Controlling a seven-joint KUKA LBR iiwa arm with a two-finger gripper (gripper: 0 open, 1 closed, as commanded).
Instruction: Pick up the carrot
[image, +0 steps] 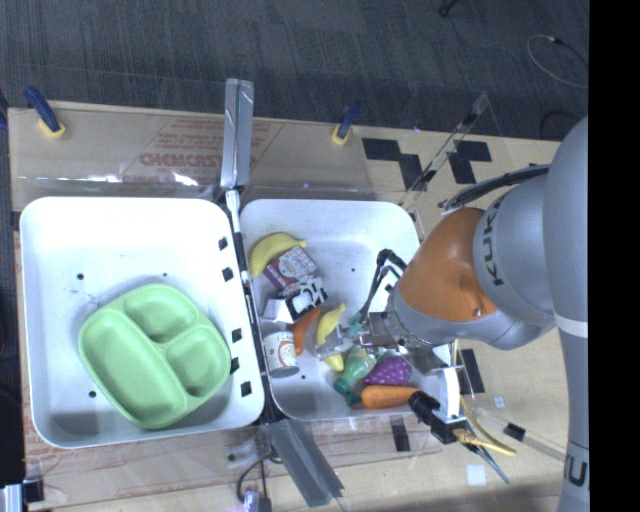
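1. Camera view from above: the grey arm (525, 250) reaches in from the right, and its orange band (455, 275) hangs over the right edge of the right bin (350, 222).
2. The tool (352, 338) is down among the toys in the middle of that bin, just right of a yellow piece (329, 324) and just above a green piece (352, 372).
3. Whether the tool is spread or pressed together cannot be told, since the wrist and clutter hide its tip. Nothing can be seen held in it.
4. It looks close to or touching the yellow piece, but contact is not clear.
5. The carrot (388, 397) lies flat near the bin's front wall, orange body to the right and green top to the left. It is below the tool and apart from it.
6. Purple grapes (390, 371) rest just above the carrot, touching or nearly touching it.
7. An orange-red piece (305, 326) lies tilted left of the yellow piece, with a can (281, 352) below it by the left wall.
8. Farther back sit a cow-patterned piece (309, 297), a packet (296, 265) and a banana (274, 248).
9. The left bin (60, 215) holds a green divided plate (155, 352).
10. Both bins sit side by side on the tabletop (120, 140).
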